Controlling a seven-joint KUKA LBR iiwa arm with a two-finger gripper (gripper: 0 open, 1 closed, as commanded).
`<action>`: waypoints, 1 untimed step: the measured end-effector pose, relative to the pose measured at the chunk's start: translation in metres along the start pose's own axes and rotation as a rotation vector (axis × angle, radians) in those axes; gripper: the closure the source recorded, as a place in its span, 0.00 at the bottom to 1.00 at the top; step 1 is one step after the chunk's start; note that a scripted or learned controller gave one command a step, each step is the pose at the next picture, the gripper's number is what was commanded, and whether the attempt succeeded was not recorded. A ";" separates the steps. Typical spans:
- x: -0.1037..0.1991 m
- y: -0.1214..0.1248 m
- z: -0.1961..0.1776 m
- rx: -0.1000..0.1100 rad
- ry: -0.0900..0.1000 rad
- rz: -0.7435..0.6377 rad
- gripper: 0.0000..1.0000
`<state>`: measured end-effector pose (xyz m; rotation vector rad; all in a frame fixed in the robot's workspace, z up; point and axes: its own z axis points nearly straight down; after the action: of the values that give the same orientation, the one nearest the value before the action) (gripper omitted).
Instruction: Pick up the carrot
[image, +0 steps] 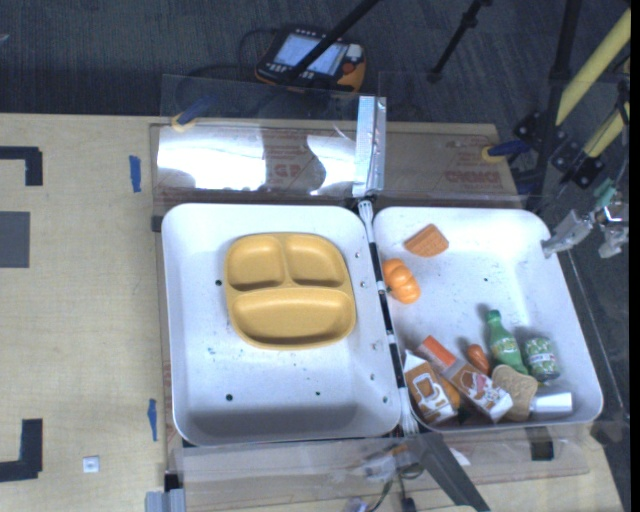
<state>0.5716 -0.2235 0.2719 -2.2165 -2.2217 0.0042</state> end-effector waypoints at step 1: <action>0.001 0.020 0.020 -0.002 -0.002 -0.029 0.00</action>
<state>0.5916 -0.2225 0.2521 -2.1854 -2.2560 0.0035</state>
